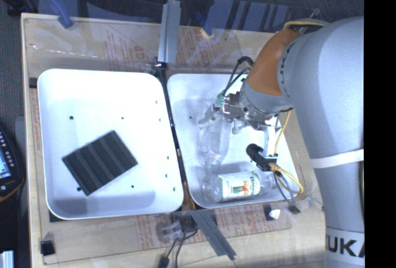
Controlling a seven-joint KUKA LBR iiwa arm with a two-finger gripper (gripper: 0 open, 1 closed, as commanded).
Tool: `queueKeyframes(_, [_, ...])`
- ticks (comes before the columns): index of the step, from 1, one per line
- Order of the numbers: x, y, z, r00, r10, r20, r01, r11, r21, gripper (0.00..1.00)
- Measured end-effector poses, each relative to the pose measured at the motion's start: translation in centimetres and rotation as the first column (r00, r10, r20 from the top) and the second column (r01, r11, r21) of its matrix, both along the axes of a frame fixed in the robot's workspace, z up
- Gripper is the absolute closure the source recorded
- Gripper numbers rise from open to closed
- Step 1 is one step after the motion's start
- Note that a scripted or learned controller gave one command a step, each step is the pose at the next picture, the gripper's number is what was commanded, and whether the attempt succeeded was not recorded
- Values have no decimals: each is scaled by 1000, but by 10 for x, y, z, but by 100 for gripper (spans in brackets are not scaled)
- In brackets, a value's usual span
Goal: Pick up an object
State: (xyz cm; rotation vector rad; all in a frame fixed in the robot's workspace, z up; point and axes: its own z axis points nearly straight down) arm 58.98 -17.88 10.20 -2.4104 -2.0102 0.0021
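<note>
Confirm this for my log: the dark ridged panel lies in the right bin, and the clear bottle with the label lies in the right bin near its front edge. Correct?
Not quite. The dark ridged panel lies in the left bin, as the camera view shows. The rest stands: the clear bottle with the label lies in the right bin near its front edge.

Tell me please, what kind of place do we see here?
Most likely a robotics lab bench set up for grasping trials. A grey industrial arm reaches over two shallow white bins fixed on a wooden bench, and loose test items lie inside: a dark ridged panel and a clear bottle.
</note>
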Motion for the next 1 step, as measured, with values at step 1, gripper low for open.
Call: queueKeyframes(1, [-25,-19,49,980,198,2,-198,980,-1,0])
